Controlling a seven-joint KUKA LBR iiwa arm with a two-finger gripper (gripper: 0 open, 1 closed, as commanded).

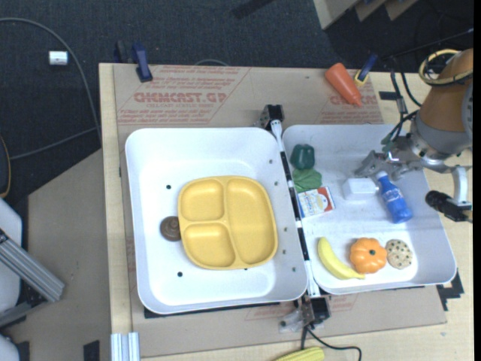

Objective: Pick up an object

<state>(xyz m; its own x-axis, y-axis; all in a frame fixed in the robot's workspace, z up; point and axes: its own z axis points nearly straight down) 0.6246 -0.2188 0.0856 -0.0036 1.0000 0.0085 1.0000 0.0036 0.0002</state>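
Hand (382,162) w/ fingers spread, grasping nothing, hovers at blue bottle's (393,197) 12 o'clock end, right bin (436,273). Advice: center over bottle body, straddle its width, descend, then clench.

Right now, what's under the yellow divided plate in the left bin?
A brown round object pokes out from under the left edge of the yellow divided plate, resting on the left white bin. How far it runs beneath is covered, as is anything else under there.
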